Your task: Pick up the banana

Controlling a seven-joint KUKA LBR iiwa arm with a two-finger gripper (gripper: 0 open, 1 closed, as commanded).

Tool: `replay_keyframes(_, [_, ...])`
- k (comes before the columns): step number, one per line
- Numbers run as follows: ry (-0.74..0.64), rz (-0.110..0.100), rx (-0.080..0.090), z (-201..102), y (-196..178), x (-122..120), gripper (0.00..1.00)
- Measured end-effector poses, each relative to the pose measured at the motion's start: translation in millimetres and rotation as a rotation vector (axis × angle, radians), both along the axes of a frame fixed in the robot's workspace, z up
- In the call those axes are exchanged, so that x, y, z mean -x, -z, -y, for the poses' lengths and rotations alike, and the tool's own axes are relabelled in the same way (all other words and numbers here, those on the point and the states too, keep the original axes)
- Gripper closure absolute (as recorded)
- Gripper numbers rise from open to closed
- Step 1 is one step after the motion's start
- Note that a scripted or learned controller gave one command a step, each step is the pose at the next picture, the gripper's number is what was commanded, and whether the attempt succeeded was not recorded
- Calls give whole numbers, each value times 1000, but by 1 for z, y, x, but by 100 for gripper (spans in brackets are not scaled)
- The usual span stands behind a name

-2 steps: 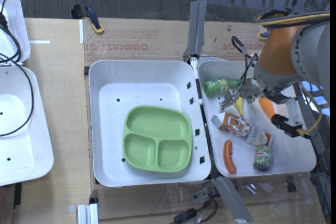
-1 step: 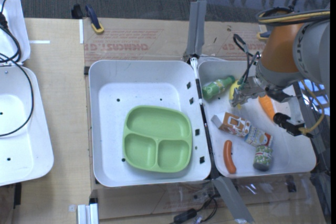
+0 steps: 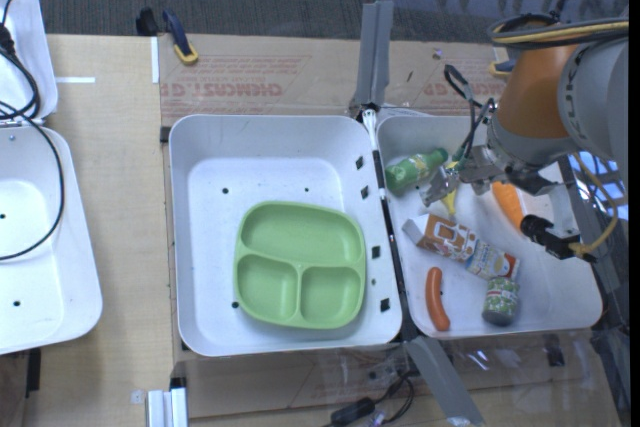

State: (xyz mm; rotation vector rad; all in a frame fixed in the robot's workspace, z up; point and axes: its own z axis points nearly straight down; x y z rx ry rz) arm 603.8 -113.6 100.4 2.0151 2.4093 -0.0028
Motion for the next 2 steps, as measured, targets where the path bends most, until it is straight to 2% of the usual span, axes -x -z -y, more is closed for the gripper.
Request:
replay_keyframes(1, [3, 1, 1, 1, -9, 0, 100])
replay_keyframes(2, [3, 0, 1, 1, -9, 0, 0])
